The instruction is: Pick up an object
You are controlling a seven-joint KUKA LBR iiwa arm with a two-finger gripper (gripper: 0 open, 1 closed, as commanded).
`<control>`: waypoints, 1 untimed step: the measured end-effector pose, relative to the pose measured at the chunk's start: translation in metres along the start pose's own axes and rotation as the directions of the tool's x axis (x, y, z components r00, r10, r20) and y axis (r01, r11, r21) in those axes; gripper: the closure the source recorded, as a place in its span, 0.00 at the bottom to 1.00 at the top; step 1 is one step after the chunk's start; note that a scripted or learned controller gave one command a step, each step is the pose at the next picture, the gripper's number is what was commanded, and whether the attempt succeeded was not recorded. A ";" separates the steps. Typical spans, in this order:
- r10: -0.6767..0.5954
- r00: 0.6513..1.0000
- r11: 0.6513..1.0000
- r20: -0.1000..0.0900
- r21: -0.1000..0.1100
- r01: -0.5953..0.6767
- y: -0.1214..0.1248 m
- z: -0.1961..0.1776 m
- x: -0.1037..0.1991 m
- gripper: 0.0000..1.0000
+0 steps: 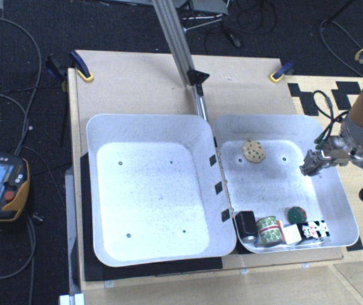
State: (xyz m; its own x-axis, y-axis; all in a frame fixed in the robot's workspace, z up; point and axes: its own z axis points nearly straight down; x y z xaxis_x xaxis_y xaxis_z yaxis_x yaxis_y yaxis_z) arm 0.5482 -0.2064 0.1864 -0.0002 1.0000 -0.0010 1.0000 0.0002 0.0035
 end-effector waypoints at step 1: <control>0.000 1.000 1.000 0.000 0.000 0.000 0.001 -0.043 -0.005 1.00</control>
State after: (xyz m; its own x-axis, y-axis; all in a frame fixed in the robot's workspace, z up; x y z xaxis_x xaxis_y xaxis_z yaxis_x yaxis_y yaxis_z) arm 0.5494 -0.2110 0.2292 -0.0001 1.0000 -0.0011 1.0000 0.0001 0.0035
